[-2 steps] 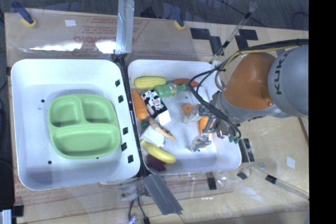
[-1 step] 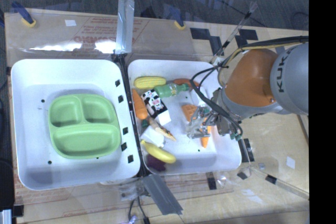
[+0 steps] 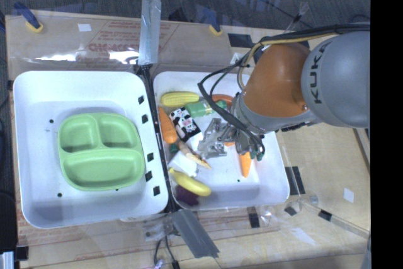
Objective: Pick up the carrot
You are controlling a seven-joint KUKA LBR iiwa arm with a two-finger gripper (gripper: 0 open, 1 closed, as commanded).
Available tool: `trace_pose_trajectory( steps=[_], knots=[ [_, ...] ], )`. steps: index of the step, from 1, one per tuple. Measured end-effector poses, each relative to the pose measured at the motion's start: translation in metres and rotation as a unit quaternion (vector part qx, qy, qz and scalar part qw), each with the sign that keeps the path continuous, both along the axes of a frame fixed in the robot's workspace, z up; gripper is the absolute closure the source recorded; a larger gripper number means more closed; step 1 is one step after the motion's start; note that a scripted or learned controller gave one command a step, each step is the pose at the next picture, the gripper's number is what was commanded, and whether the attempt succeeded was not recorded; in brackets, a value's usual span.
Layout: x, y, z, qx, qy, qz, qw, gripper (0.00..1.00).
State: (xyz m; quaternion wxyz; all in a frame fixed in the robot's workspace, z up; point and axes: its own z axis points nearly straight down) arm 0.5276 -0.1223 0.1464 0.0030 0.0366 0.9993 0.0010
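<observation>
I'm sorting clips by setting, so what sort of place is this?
Most likely a robot lab test bench, not a kitchen: a grey KUKA arm reaches over two white bins, one holding toy food such as a carrot, on a taped-down board with loose cables.

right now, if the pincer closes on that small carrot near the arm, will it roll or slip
The carrot looks like a smooth, tapered toy, so it may well slide toward its thin end when squeezed. It lies alone on the bin floor, so a nudge could roll it in a curve. It seems stiff and light.
</observation>
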Motion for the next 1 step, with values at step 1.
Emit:
trace_pose_trajectory(
  steps=[1],
  knots=[
    [-0.0124,-0.0411,-0.0470,-0.0029,-0.004,0.161,0.9870,1.00]
  ],
)
